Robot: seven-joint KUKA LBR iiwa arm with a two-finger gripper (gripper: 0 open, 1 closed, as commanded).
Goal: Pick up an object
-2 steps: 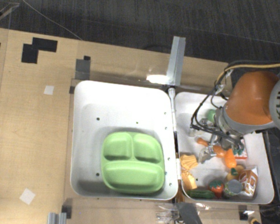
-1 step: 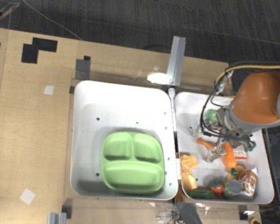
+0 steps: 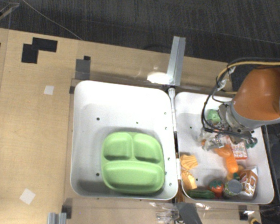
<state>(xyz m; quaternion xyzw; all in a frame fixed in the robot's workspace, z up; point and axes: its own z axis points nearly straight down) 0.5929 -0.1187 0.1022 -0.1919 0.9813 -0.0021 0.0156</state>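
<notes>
Claw (image 3: 224, 140) sits low over the right bin (image 3: 266, 187) clutter; grip state cannot be told, no object seen lifted.

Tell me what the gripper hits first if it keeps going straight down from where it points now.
Probably the orange carrot-like toy in the right bin, directly below the gripper; depth is unclear.
</notes>
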